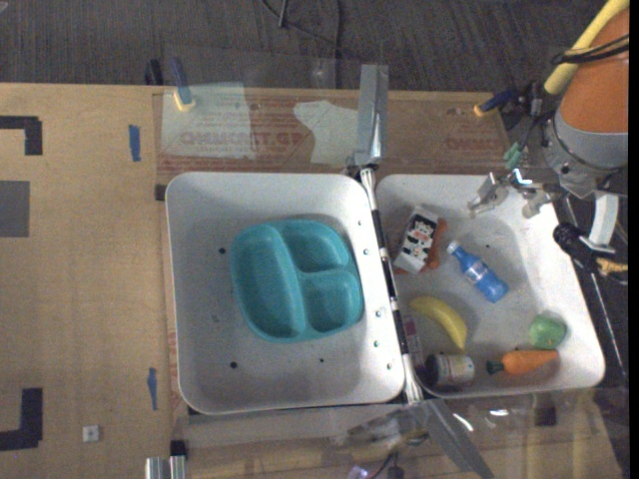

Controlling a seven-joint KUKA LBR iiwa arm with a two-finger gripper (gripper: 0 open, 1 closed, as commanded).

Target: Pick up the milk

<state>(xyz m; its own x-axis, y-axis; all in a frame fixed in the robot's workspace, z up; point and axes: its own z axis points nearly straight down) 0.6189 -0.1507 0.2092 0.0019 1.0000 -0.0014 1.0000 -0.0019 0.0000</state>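
Tool [507, 194] apparently open, above right bin's [589, 367] rear, beyond milk [419, 240].

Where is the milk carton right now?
The milk carton lies in the right bin, near its left wall, beside the blue bottle and above the banana.

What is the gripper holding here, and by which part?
Nothing. The gripper sits over the right bin's upper right corner with no object between its fingers. The milk carton lies apart from it, near the bin's left wall.
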